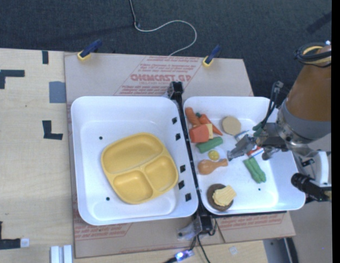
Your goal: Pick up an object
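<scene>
My gripper (243,149) hangs over the middle of the right bin (279,199), open, with nothing between its fingers. Just below and right of it lies a green cucumber (255,170). A tan round cookie (231,125) sits up and left of it. Further left are an orange drumstick (211,166), a small yellow piece (213,155), a green pickle (209,144), a red block (200,133) and orange carrot pieces (192,118). A brown cupcake with yellow topping (220,196) rests near the bin's front edge.
The left bin (85,201) holds a yellow divided plate (138,167). A black divider (183,141) runs between the bins. The grey and orange arm (309,100) reaches over the right bin's right wall. A white cable (164,29) lies behind the bins.
</scene>
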